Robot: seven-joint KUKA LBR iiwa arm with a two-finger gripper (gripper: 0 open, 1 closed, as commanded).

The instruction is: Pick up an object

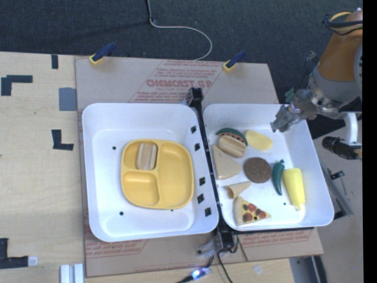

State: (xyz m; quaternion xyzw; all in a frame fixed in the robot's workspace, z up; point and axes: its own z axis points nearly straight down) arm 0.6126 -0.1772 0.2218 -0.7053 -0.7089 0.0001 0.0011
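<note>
Approach step. Gripper [281, 124] hovers over the right white bin's [321, 175] far corner, holding nothing; finger spread cannot be told. Nearest candidate: pale yellow lemon-shaped toy [258, 140], just beside. Next: descend, centre over it.

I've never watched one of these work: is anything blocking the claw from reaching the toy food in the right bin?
Nothing visible does. The gripper hangs over the right bin's upper right corner, with the pale yellow piece lying uncovered nearest it, just to its left.
</note>
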